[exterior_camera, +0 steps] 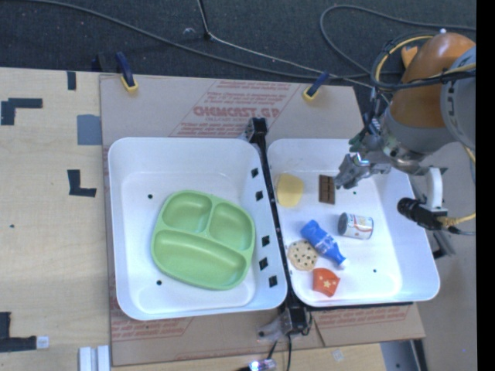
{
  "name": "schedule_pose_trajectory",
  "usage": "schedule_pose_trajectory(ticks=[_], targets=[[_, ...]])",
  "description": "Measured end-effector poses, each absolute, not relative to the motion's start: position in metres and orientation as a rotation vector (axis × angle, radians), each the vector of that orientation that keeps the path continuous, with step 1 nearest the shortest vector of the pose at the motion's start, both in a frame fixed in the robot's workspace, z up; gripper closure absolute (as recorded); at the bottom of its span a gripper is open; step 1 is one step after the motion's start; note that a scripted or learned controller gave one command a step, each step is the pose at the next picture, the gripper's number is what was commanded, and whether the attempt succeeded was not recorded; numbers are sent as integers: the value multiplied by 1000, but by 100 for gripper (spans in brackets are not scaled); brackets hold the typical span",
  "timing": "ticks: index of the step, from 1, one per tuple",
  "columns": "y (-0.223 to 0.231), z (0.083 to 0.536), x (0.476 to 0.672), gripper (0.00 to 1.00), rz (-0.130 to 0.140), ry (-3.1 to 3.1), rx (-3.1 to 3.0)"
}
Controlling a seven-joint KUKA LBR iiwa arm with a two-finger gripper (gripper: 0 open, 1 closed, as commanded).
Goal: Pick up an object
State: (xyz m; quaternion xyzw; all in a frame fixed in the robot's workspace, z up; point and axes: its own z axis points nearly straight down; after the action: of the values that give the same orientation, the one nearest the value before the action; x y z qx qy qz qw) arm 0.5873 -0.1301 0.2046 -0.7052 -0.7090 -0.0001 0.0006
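Camera view, from left to right: the left bin holds a green divided plate that takes up most of its floor, leaving a strip of bare white along the far wall and narrower margins near the left and near rims. A black divider with clips runs between the two bins. In the right bin the objects crowd the left and middle of the floor: a pale yellow piece lies just beside the divider, a round cookie sits nearer the front, a blue bottle lies on its side at a slant, close beside the cookie, and a red-orange piece rests near the front wall. A small brown block lies toward the back, and a small can lies on its side to the right of the bottle. The right part of this bin's floor, from the can to the right rim, is bare. The gripper hangs over the back of the right bin, just right of the brown block; whether its fingers are apart or together cannot be told, and nothing is seen between them.
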Motion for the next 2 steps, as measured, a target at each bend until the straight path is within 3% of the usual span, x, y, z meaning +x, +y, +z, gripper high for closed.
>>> schedule_pose_trajectory(ticks=[2], targets=[[-36,212,552,100,3,-2225,-2214]])
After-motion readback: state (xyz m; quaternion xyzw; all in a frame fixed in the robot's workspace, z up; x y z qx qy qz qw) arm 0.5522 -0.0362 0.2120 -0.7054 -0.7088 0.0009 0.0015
